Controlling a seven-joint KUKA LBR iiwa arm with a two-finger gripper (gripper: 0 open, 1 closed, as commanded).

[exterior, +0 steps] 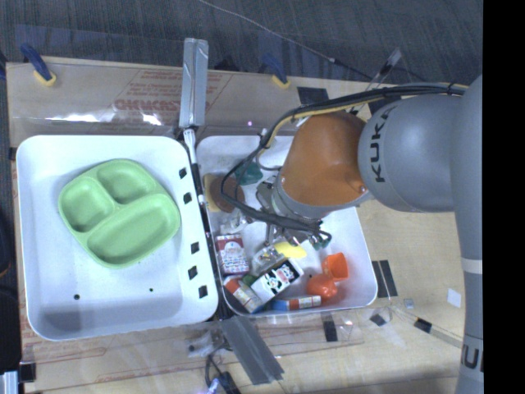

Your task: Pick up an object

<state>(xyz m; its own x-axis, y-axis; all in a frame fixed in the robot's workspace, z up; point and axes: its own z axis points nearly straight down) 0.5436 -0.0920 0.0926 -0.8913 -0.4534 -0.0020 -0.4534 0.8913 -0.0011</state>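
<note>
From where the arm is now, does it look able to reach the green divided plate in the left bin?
Probably yes. The green divided plate lies alone and uncovered in the left bin. The arm hangs over the right bin, so it must cross the divider between bins.

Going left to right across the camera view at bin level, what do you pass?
Left bin → green divided plate → small red-and-white packet → black-and-white bottle → orange object → the arm's grey body.
</note>
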